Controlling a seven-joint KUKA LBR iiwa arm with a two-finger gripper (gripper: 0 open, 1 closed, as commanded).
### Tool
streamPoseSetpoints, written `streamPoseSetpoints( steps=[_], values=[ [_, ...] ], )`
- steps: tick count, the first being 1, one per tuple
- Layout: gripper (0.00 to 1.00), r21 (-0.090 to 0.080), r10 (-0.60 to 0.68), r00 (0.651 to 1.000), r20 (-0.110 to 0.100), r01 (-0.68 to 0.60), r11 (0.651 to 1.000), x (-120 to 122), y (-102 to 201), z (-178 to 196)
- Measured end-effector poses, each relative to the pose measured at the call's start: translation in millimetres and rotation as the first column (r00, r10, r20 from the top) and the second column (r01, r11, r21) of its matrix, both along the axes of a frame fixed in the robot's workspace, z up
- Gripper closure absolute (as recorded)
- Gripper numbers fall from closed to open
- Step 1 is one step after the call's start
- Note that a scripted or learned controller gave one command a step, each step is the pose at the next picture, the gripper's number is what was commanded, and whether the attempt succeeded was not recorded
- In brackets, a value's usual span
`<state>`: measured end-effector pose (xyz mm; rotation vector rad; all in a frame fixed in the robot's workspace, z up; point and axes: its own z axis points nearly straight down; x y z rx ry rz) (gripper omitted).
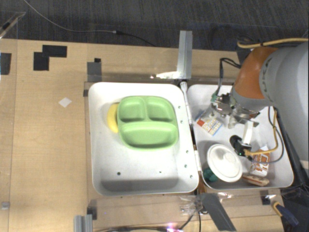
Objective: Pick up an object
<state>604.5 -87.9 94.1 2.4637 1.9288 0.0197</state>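
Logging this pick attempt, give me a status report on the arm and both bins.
Tool low over right bin, nothing seen held. Nearest: small card, white lid. Green tray on yellow item in left bin.

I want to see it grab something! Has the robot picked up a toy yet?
Not yet. Done: the arm has reached over the right bin. In hand: nothing visible; the gripper hangs above a small card. Left: grabbing and lifting something, maybe the white lid.

A bulky grey arm (289, 76) with an orange band (251, 74), metal wrist hardware and a yellow cable (277, 129).
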Motion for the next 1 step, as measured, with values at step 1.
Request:
streamPoseSetpoints(
  steps=[1],
  values=[
    [0.00,0.000,0.026,1.000,0.002,-0.026,1.000,19.3,2.7,0.6]
  ],
)
